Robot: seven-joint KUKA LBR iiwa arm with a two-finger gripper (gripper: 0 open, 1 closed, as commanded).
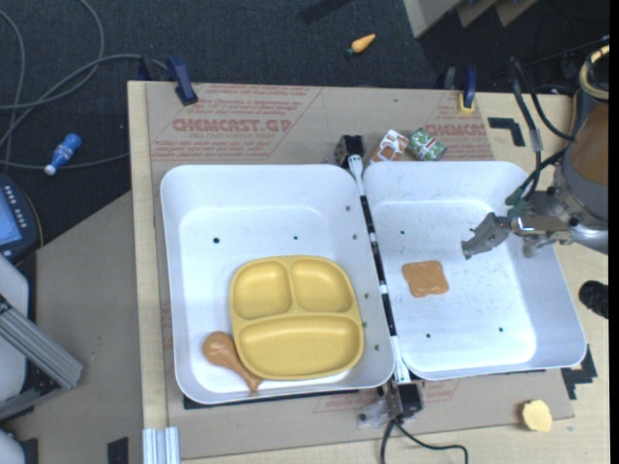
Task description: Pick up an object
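A flat tan-brown toy slice (425, 278) lies on the floor of the right bin (503, 351), near its left side. My gripper (481, 239) hangs over the same bin, up and to the right of the slice and apart from it, with nothing seen in it. In the left bin (193, 211) rests a yellow divided plate (295, 315). A tan toy drumstick (227, 354) sits against the plate's lower left edge.
Two small packets (408, 145) sit on the bench just behind the right bin. A yellow chunk (536, 415) rests on the bench at the front right. Blue clamps (181, 79) hold the board's back edge. The ridge between the bins (372, 259) runs down the middle.
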